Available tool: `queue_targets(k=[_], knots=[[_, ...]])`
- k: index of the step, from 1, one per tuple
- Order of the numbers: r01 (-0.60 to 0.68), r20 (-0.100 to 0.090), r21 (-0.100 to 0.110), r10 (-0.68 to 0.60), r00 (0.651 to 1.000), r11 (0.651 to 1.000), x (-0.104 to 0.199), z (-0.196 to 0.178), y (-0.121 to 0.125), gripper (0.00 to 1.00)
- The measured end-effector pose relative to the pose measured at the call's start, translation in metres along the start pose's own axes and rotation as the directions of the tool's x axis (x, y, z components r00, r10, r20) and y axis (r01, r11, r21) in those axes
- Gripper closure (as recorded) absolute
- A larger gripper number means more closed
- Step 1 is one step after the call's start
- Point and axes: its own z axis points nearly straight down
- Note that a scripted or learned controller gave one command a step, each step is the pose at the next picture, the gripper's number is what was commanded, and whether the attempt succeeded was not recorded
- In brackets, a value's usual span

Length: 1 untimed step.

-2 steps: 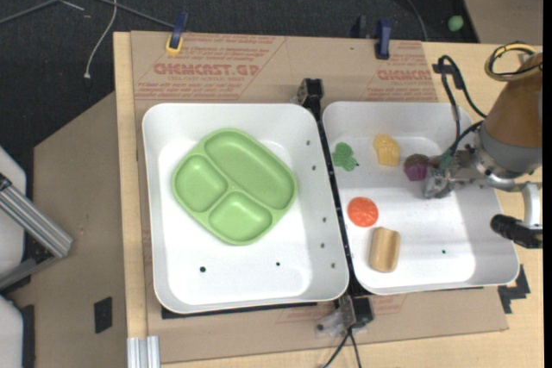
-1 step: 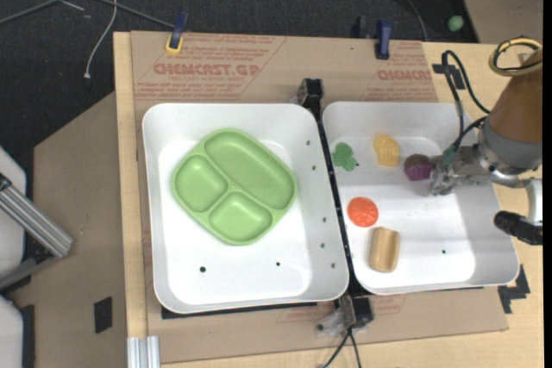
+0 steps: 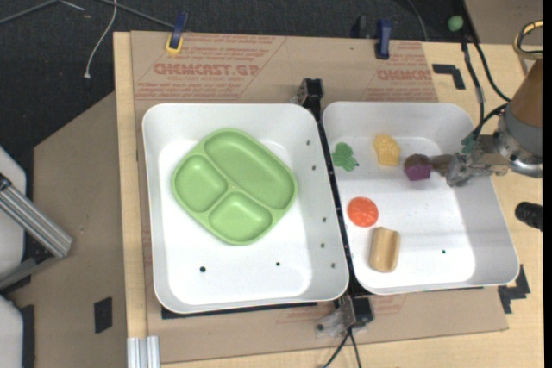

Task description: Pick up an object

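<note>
The right bin [image 3: 483, 228] holds several small objects. A purple lump [image 3: 417, 168] lies near its middle. A yellow piece [image 3: 387, 150] and a small green piece [image 3: 345, 156] sit to its left. Nearer the front are an orange-red round piece [image 3: 363, 211] and a tan cylinder [image 3: 384, 249]. My gripper [image 3: 454, 170] reaches in from the right, low over the bin, its tip right beside the purple lump's right side. Whether it touches the lump is unclear.
The left bin [image 3: 172, 271] carries a green divided plate [image 3: 233, 185]. A black hinge strip [image 3: 332, 202] runs between the two bins. Cables [image 3: 479, 73] trail along the bench at the back right, next to the arm.
</note>
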Motion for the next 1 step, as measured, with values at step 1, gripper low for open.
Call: queue_targets(k=[1], knots=[[0.003,0.001,-0.004,-0.003,1.0,1.0,-0.0023,-0.065,-0.0001,1.0]])
